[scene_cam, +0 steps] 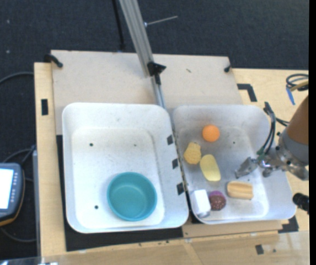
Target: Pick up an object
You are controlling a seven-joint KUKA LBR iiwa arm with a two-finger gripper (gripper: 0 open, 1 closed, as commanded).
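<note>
Teal bowl (132, 196) sits alone at left bin's (80, 120) near edge. Candidates cluster in right bin (240, 115); tan block (240, 190) lies nearest the pincer (248, 167), which hovers just above it, prongs apparently apart, clamping nothing, probably lining up.

Right bin: orange ball (211, 133) at 12 o'clock; yellow lumpy piece (192, 153) and yellow oval (210, 168) mid-left; tan loaf (240, 190) at 5; dark-red ball (218, 201) touching white block (201, 202) at 7. Left bin: teal bowl (132, 196), upright, at 6.
</note>
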